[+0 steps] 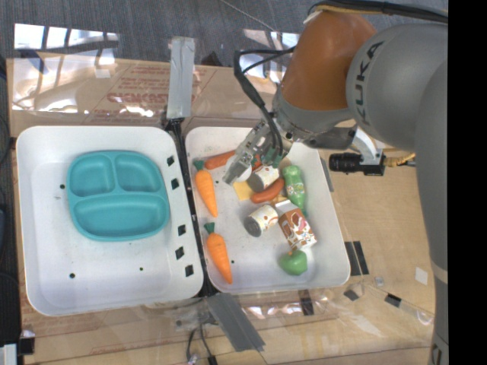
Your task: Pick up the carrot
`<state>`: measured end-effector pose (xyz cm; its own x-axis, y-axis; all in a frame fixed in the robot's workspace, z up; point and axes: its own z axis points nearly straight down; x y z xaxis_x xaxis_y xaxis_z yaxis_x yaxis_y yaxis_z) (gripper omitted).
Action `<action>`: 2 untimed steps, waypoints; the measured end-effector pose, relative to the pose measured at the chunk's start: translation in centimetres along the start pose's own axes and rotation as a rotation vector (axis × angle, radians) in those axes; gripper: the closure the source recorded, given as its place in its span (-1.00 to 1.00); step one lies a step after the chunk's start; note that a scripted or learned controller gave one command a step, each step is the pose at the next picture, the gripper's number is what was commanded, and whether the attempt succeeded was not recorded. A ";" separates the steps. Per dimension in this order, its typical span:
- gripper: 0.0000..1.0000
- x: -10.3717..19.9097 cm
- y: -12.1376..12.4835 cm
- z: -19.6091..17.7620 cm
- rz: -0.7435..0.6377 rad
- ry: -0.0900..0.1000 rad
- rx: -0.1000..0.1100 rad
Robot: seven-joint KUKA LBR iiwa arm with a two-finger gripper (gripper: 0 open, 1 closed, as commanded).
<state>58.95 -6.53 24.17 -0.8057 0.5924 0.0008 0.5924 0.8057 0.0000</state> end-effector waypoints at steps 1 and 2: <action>1.00 4.3 11.9 1.6 0.045 0.001 0.000; 1.00 -0.4 3.1 2.3 -0.045 0.000 0.003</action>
<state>61.10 -4.31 21.86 -0.8316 0.5553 0.0014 0.5553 0.8316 -0.0034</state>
